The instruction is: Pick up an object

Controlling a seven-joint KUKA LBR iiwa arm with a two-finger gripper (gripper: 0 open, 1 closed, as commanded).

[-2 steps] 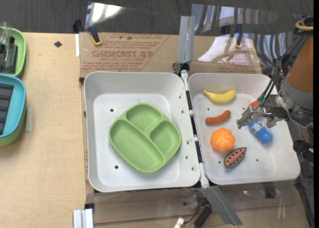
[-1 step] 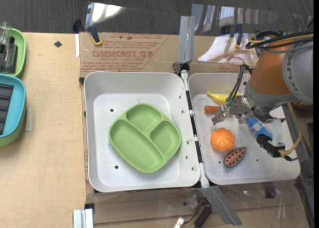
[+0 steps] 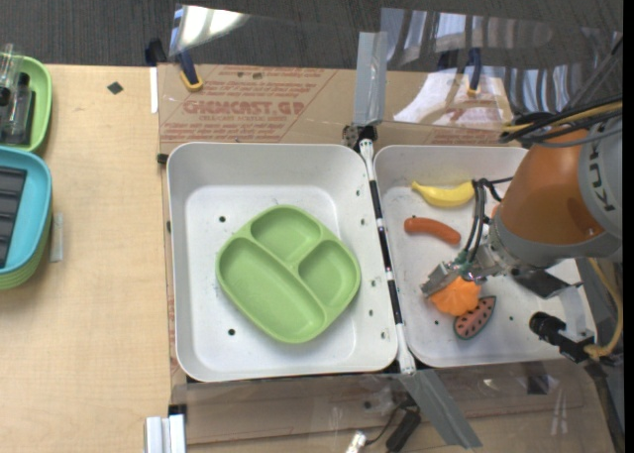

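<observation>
The end effector (image 3: 448,280) sits low in the right bin (image 3: 515,350), directly on top of the orange fruit (image 3: 456,297), which lies below the hot dog (image 3: 433,229) and just left of the watermelon slice (image 3: 475,317). I cannot tell how its grasp stands. The fruit is roundish, so no long axis matters; the move is straight down
</observation>
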